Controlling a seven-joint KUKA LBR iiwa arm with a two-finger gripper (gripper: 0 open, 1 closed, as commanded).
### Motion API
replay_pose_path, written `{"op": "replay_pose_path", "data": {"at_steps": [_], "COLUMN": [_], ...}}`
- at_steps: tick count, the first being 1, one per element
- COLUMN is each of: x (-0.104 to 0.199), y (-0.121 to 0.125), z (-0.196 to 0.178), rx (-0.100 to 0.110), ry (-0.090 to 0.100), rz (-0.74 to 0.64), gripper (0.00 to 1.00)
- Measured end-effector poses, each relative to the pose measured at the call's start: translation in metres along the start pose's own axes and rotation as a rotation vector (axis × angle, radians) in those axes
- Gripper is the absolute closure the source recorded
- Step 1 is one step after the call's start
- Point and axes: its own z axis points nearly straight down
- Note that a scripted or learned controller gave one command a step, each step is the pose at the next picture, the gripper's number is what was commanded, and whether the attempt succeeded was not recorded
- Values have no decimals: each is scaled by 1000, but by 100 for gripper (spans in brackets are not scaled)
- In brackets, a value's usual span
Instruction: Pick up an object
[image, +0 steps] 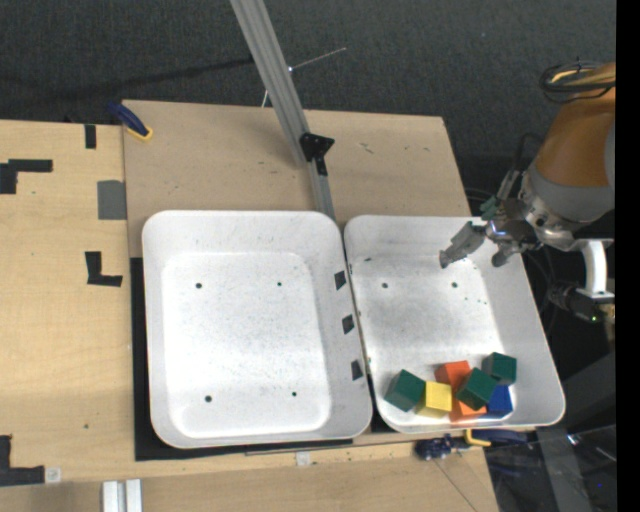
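So: right bin (400, 310) has blocks (455, 388) clustered at near edge; left bin (160, 300) bare; claw (478, 247) spread, holding nothing.

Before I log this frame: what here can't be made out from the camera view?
- Arm: cut off by the right edge, upper links unseen.
- Gripper: over the right bin, nothing visible between its two fingers.
- Blocks: heaped in the bin's near corner; overlap hides their count and lower ones.
- Blue object: partly under the bin rim, unidentifiable.
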Motion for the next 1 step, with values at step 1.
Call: {"op": "replay_pose_path", "data": {"at_steps": [1], "x": [2], "y": [-8], "z": [62], "rx": [1], "ry": [1], "rz": [0], "gripper": [0]}}
